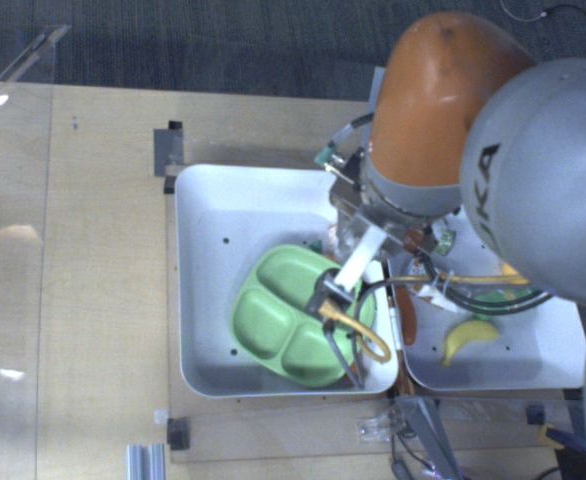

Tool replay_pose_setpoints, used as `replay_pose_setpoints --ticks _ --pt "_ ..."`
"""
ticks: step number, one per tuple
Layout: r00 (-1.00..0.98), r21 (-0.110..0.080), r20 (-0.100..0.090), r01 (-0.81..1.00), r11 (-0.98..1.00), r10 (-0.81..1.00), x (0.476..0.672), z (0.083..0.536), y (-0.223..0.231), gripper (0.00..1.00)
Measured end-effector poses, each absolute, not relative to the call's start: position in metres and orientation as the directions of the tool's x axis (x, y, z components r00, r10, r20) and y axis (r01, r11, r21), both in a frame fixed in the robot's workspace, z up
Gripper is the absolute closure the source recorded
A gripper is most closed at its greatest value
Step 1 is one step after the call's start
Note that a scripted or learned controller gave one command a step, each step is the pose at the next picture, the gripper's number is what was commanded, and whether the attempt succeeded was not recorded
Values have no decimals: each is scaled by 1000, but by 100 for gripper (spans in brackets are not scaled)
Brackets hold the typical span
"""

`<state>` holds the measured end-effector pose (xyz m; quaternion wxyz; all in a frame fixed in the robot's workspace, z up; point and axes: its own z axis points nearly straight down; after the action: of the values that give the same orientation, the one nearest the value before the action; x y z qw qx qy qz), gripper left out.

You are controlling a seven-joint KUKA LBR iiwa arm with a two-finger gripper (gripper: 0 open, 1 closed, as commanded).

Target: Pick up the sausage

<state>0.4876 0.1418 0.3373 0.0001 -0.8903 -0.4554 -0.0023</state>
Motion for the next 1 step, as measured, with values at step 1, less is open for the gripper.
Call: replay_pose_setpoints --ticks 1 --pt "630 -1 0 777 -630 777 559 212 99 100"
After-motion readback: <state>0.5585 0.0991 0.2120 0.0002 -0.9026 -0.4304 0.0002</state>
